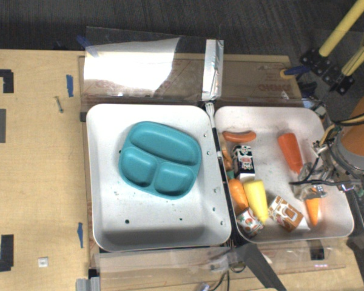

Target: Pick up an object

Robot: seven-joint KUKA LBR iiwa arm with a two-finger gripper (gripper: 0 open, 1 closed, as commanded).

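While the arm [358,144] reaches in over the right edge of the right bin [264,115], its gripper [312,183] hangs low by that bin's right wall, close above a small orange carrot [313,210] that lies near the bin's lower right corner. Whether the tool is released or clenched cannot be told at this angle, since dark linkage and wires crowd the spot, and nothing can be seen held in it.

Every candidate for picking lies in the right bin. A larger orange carrot [290,152] lies near the middle right, well apart from a sausage [239,136] at the top left. Along the left wall sit a black-and-white carton [244,160], an orange piece [237,194], a yellow piece [256,200] touching it, a small round can [250,222] and a patterned box [286,213]. The left bin [103,180] bears a teal divided plate [161,159].

The step in hand looks like the approach or descent onto a target, most likely the small carrot. The next move probably calls for centring over that carrot, closing on its tapered body across the narrow width, and lifting straight up clear of the wall; the nearby wall could block a clean grip.
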